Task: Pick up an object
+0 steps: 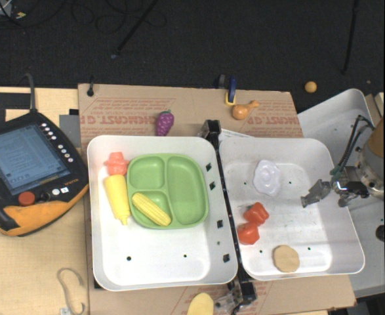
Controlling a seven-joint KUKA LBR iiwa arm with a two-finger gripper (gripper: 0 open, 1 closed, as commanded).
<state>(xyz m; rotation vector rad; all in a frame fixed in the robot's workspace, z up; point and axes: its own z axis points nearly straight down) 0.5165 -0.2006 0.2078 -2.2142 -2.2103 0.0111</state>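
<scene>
Gripper [328,195] hangs over the right edge of the right bin [347,254], its two fingers spread apart with nothing between them. Within that bin, a clear crumpled plastic piece [267,176] lies near the middle toward the far edge, a red pepper [256,212] and a red block [248,233] sit just beside each other at centre, and a tan round cookie [286,258] rests near the front edge. Across in the left bin [153,268], a green divided plate [179,186] carries a corn cob [151,209], with a yellow bottle [117,197] just beside the plate's left edge.
</scene>
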